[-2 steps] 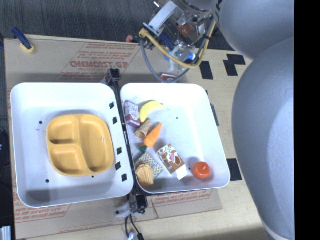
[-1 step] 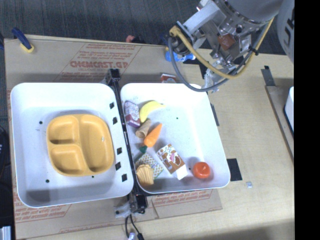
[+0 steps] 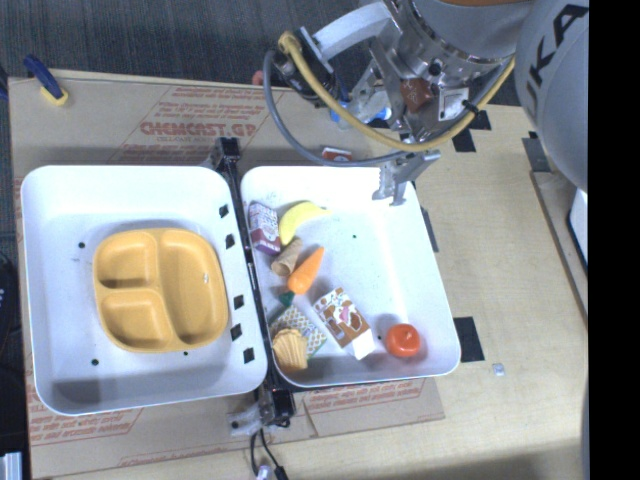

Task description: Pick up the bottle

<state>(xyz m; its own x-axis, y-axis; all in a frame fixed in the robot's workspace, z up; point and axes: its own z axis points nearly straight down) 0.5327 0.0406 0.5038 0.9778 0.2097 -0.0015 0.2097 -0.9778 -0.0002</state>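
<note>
The bottle (image 3: 345,320) looks like the small brown-and-white patterned one with a white cap. It lies on its side in the front part of the right bin (image 3: 425,268), cap pointing to the front right. My gripper (image 3: 397,180) hangs over the far edge of the right bin, well behind the bottle and apart from every object. I see nothing in it.
Left of the bottle lie a carrot (image 3: 307,268), a cone (image 3: 286,260), a banana (image 3: 300,218), a dark packet (image 3: 263,226), a patterned packet (image 3: 300,326) and a muffin (image 3: 290,349). A red tomato (image 3: 403,340) sits just right of the cap. A yellow divided plate (image 3: 160,288) lies in the left bin.
</note>
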